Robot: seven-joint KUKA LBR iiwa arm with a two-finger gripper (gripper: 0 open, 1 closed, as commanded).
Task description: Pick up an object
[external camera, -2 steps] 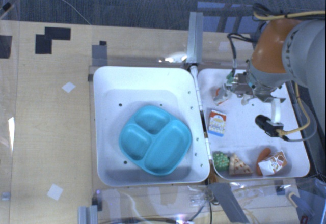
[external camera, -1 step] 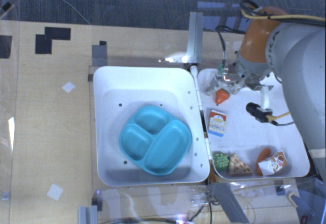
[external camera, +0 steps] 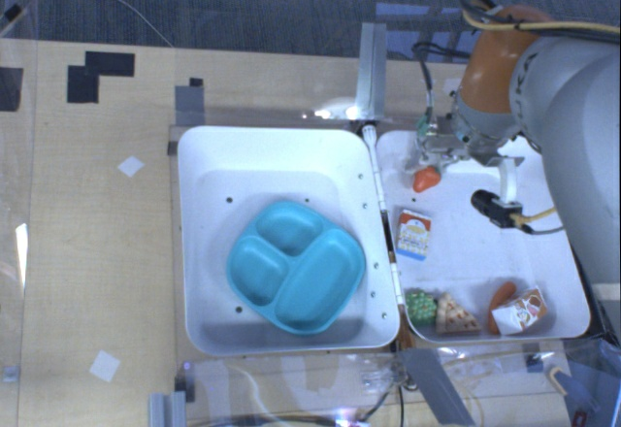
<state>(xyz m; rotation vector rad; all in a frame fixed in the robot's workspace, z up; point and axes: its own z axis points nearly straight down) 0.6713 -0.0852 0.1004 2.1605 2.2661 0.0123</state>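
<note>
My gripper (external camera: 428, 159) hangs over the far left corner of the right bin (external camera: 543, 260), below the arm's orange band. A small orange-red object (external camera: 426, 180) lies right under its tip, touching or nearly touching it; I cannot make out whether it is gripped. A small red, white and yellow carton (external camera: 413, 233) lies a little nearer on the bin floor. Along the near edge of that bin are a green item (external camera: 420, 304), a tan wedge (external camera: 453, 315), a red sausage-like piece (external camera: 502, 295) and a white and orange packet (external camera: 521, 312).
The left bin (external camera: 209, 221) holds a blue divided plate (external camera: 296, 265). A black fitting with a yellow cable (external camera: 497, 209) sticks out of the arm over the right bin. A metal post (external camera: 373, 66) stands behind the wall between the bins.
</note>
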